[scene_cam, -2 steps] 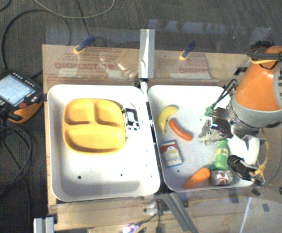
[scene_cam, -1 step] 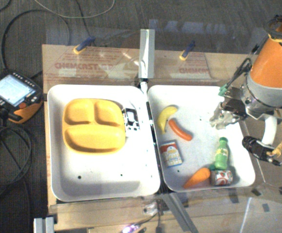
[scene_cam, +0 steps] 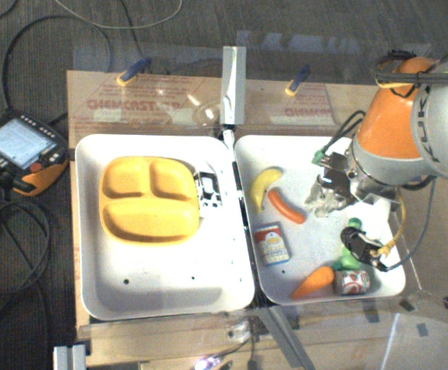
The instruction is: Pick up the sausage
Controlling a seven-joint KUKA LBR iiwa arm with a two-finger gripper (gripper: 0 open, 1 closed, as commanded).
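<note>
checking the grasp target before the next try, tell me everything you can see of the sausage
The sausage is a short, smooth orange-red cylinder with rounded ends, plastic-looking like a toy. It lies flat on the floor of the right bin, running diagonally from upper left to lower right. Its upper-left end sits right against the lower end of the banana; whether they touch is unclear. The gripper is just to its right, not holding it.
</note>
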